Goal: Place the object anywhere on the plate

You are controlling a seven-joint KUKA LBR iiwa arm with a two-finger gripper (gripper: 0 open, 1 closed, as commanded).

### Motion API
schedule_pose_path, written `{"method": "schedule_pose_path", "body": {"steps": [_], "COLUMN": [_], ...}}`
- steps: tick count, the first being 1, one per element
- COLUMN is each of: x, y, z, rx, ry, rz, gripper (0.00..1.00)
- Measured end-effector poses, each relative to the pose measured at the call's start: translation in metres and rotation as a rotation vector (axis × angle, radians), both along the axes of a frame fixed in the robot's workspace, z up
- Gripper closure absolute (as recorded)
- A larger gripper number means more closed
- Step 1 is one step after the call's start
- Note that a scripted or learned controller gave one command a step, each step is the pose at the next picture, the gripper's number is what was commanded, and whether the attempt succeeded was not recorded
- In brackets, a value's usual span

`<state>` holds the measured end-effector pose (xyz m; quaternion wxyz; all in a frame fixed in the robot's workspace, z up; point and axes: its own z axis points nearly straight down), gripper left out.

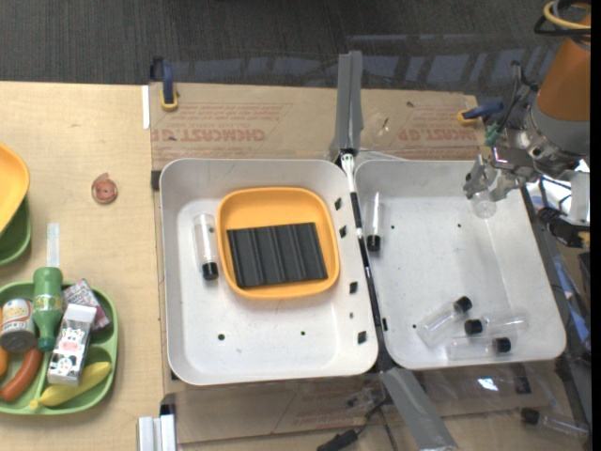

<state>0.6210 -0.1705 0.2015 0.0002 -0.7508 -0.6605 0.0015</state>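
An orange plate [274, 203] lies in the left bin [272, 346] with a black ridged pad [278, 255] on it. A clear vial with a black cap [204, 245] lies just left of the plate. Another vial [372, 222] rests against the left wall of the right bin [423, 261]. Three more vials [467, 329] lie in that bin's front right corner. My gripper [483, 188] hangs over the right bin's back right corner, far from the plate. A faint translucent shape [484, 207] sits just under it; I cannot make out what it is.
A green tray [99, 383] of toy food and a yellow bowl [11, 191] stand on the wooden table at far left. A small pink disc [104, 189] lies there too. Cardboard [244, 125] with clamps runs behind the bins, and a grey divider bar [348, 97] stands between them.
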Motion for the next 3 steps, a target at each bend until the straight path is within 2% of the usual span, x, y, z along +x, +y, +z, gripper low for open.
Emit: {"method": "schedule_pose_path", "body": {"steps": [1,2,3], "x": [0.038,0.038,0.038], "y": [0.004,0.004,-0.016], "z": [0.008,0.008,0.026], "rx": [-0.001,-0.001,0.0], "ry": [-0.002,-0.002,-0.003], "rz": [0.104,0.104,0.073], "gripper": [1.0,0.0,0.0]}}
